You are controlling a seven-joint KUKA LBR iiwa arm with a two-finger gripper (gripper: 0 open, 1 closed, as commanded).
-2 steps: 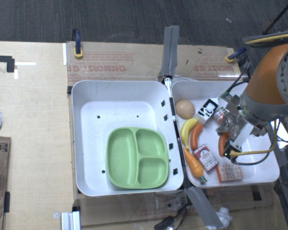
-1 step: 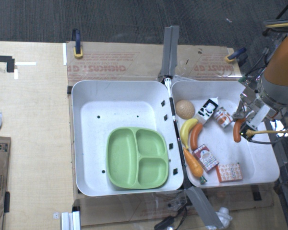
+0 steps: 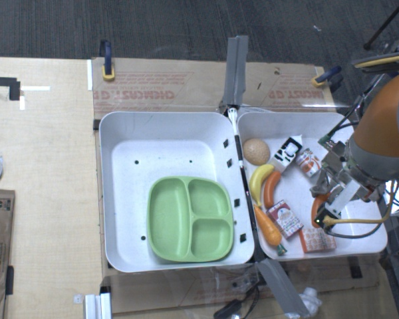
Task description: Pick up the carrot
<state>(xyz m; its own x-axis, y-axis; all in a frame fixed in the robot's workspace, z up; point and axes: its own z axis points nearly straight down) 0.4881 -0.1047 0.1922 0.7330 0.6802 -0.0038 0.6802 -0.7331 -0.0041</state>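
The carrot (image 3: 266, 225) is orange with a small green tip and lies along the left wall of the right bin (image 3: 359, 121), near its front. It rests between a yellow banana (image 3: 257, 181) and a small red box (image 3: 286, 218). My gripper (image 3: 323, 195) hangs over the right half of that bin, well to the right of the carrot and apart from it. A red-orange item (image 3: 316, 209) shows just below the gripper, partly hidden by it.
An orange-red sausage (image 3: 272, 187) lies beside the banana. A brown potato (image 3: 256, 151), a black-and-white carton (image 3: 288, 151) and a small can (image 3: 308, 163) sit toward the back. A red packet (image 3: 317, 241) lies at the front. The left bin (image 3: 120, 178) holds a green divided plate (image 3: 190, 218).
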